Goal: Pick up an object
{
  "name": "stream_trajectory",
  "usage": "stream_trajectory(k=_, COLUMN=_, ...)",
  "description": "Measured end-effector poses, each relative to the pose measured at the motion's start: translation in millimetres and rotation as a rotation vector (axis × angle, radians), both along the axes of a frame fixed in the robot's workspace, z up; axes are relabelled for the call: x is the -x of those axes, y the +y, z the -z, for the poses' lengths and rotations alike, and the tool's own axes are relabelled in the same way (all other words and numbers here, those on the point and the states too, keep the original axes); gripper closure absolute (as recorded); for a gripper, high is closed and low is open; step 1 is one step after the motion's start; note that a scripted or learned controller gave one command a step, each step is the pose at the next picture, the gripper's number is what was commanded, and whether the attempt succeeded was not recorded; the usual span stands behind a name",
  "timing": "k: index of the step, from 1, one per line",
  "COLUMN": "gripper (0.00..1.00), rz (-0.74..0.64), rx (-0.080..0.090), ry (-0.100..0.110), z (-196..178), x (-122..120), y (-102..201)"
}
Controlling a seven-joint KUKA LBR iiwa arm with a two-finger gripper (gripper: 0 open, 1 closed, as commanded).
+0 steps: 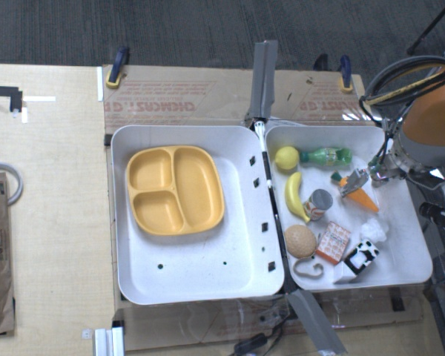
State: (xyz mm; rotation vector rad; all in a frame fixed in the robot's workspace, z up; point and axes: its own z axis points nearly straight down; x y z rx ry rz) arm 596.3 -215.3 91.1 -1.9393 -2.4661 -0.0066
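Note:
The right bin (423, 262) holds a yellow lemon (285, 158), a green bottle (325, 156), a banana (294, 196), a small grey can (320, 202), an orange carrot-shaped piece (363, 199), a tan ball (300, 239), a red-and-white box (334, 243) and a black-and-white toy (362, 256). My gripper (354, 181) reaches in from the right and sits low over the upper end of the orange piece, touching or just above it. The arm's orange band (429, 117) is at the right edge.
The left bin (185, 277) carries a yellow three-compartment plate (176, 190). A grey curved hook (308, 269) lies at the right bin's front, and a white lump (375, 230) sits beside the toy. Black and yellow cables (400, 76) loop behind the arm.

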Motion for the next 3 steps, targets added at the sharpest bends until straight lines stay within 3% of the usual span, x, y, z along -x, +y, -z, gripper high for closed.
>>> stream_trajectory(k=1, gripper=1.0, rz=0.0, rx=0.006, ry=-0.004, z=-10.2, x=-0.7, y=-1.9)
stream_trajectory(k=2, gripper=1.0, rz=-0.066, rx=0.007, ry=-0.001, z=-13.0, x=74.0, y=-6.0)
stream_trajectory(k=3, gripper=1.0, rz=-0.169, rx=0.007, ry=-0.002, z=-131.6, x=93.6, y=33.6)
